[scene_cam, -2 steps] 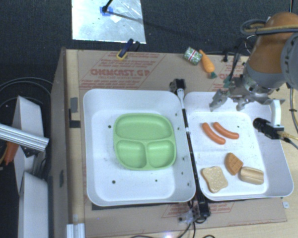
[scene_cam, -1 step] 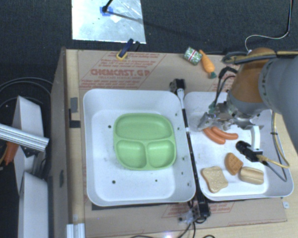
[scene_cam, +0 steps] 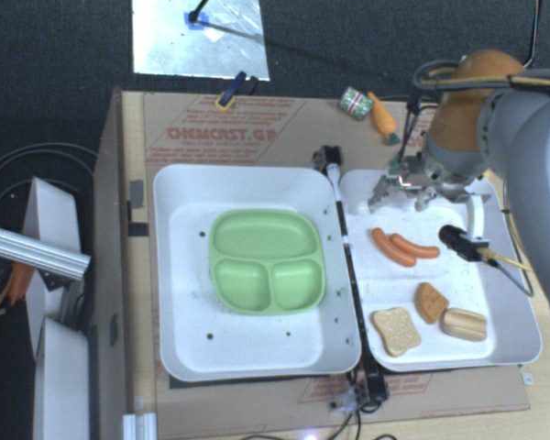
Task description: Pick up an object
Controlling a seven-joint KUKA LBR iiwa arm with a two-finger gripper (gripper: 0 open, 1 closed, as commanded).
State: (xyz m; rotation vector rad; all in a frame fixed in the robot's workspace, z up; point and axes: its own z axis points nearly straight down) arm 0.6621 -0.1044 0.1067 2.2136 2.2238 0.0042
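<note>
From the overhead camera I see the claw (scene_cam: 402, 191) low over the far end of the right bin (scene_cam: 513, 333); I cannot tell how it stands. In this smooth white bin lie two glossy sausages (scene_cam: 403, 247), a bread slice (scene_cam: 396, 330), a bread roll (scene_cam: 464, 324) and a browned nugget (scene_cam: 430, 302). The left bin (scene_cam: 179, 337) holds a green three-compartment tray (scene_cam: 267, 260). The cardboard (scene_cam: 222, 126) reads "CHEMCAST".

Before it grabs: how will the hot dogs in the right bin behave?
The hot dogs look like smooth, rounded plastic, so probably light and slippery. Two lie side by side; pinching one may nudge the other. Their cylinder shape could roll on the flat bin floor.
</note>
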